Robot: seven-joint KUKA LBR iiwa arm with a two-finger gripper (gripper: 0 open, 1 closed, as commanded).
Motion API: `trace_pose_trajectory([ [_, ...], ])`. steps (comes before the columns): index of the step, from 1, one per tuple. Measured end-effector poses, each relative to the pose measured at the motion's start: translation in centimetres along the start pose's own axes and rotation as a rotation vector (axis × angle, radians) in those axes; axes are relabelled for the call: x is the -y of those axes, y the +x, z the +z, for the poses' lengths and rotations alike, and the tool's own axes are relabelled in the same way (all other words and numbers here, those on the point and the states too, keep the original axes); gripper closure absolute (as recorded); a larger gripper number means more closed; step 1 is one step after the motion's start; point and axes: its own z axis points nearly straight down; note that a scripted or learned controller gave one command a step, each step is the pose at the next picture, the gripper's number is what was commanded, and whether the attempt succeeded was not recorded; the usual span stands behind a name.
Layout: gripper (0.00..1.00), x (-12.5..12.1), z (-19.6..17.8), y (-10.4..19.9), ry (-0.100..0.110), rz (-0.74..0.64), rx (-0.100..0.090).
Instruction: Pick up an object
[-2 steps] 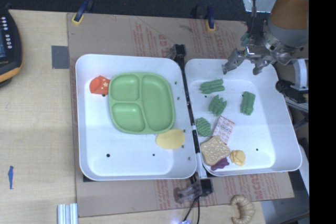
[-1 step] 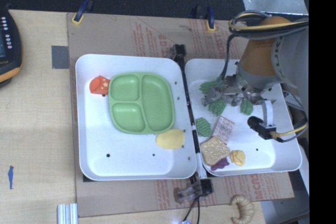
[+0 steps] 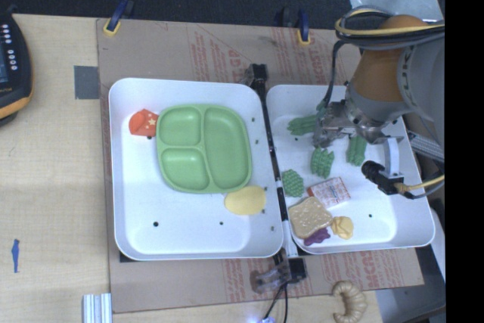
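The tool [image 3: 333, 134] hangs in the right bin [image 3: 412, 227]; its opening cannot be told. 3 green toy pieces lie beside and below it; the nearest green piece [image 3: 322, 161], just below, looks light, rigid and bumpy, best pinched across its narrow width.

Grey arm reaching in from the right, end effector [image 3: 330, 134] lowered, fingers seemingly hidden

Two white bins: left bin [image 3: 136, 231], right bin [image 3: 401, 231]. One green divided plate [image 3: 204, 147], one red piece [image 3: 142, 122] and one yellow piece [image 3: 245, 200] in the left. Four green knobbly pieces in the right [image 3: 304, 124] [image 3: 322, 160] [image 3: 356, 150] [image 3: 292, 181], plus one toast slice [image 3: 309, 215], one pink-white packet [image 3: 330, 192], one small yellow item [image 3: 342, 226], one purple bit [image 3: 318, 237].
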Motion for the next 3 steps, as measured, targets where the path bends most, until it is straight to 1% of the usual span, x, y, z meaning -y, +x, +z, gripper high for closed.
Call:
trace_pose_trajectory([
  [1,0.00,0.0,0.0,0.0,0.000,-0.001,0.001],
  [2,0.00,4.2,1.2,0.0,0.005,0.001,-0.003],
  [3,1.00,3.9,0.1,-0.2,0.001,0.000,-0.001],
])
